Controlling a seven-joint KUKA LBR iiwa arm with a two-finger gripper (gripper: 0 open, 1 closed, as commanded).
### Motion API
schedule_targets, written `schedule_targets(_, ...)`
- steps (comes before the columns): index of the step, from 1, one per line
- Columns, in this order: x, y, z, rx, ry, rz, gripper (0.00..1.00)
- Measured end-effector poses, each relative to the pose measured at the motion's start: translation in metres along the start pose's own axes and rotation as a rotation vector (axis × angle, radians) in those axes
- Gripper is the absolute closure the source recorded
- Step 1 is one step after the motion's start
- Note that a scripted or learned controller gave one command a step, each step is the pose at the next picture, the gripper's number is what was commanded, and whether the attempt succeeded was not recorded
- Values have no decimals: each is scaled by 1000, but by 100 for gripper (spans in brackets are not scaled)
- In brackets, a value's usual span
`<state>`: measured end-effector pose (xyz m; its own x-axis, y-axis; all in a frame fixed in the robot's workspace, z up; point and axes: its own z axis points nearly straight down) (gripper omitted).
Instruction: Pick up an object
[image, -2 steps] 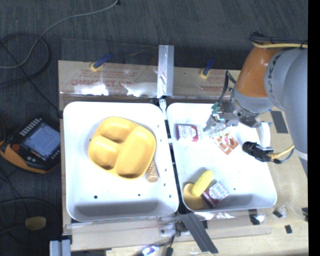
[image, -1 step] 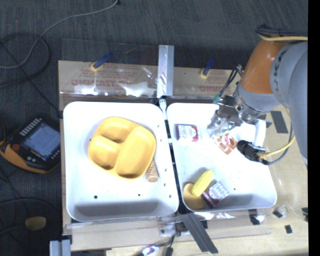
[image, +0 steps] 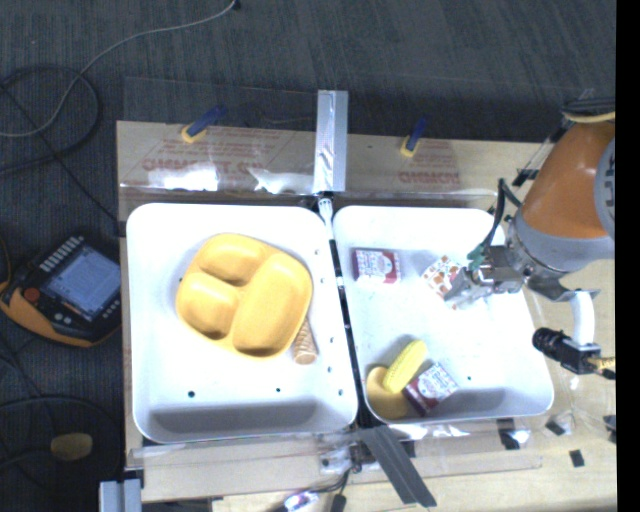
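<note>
The arm (image: 565, 200) reaches in from the right over the right bin (image: 500, 380); orange band and grey wrist are visible above the gripper (image: 470, 290). The gripper sits low in the upper right part of that bin. Whether it is wide, narrow or holding anything cannot be told; the wrist hides that end.

A small white carton with a coloured print (image: 441, 274) lies touching or just beside the gripper, on its left. Contact cannot be confirmed.

A red and white packet (image: 376, 265) lies flat farther left of the gripper, near the bin's divider wall.

Below and left of the gripper, near the bin's front wall: a yellow banana-shaped toy (image: 403, 365) leaning over a round orange piece (image: 384, 393), with a dark red packet (image: 431, 387) touching them on the right.

Left bin (image: 160, 400), well apart from the gripper: a large yellow divided dish (image: 244, 293), upside down or domed, cannot tell which. A tan ridged cone (image: 304, 345) rests against its lower right edge.

On the floor, far left of the surface: a handheld controller with a screen (image: 70, 290).
</note>
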<state>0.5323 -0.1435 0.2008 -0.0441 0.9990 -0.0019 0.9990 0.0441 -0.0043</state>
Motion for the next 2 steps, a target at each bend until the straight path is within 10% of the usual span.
schedule_targets(1,-12,-49,3,0,1,-5,100)
schedule_targets(2,18,-22,19,0,1,-60,100)
